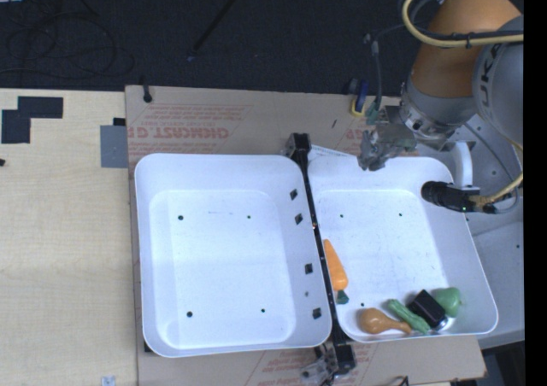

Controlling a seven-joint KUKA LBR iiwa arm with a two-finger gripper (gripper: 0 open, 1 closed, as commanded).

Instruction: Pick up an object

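Claw [373, 156] hangs over the right bin's [479, 256] far rim; can't tell its opening, nothing visibly held. Approach step: next, reach toward the carrot [334, 265].

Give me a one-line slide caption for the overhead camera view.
End effector above the right bin's far rim; carrot, tan, green and black items at its near side.

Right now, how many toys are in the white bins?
4, all in the right bin: an orange carrot by the divider, a tan piece, a green piece and a black block clustered at the near edge. Overlaps could hide more.
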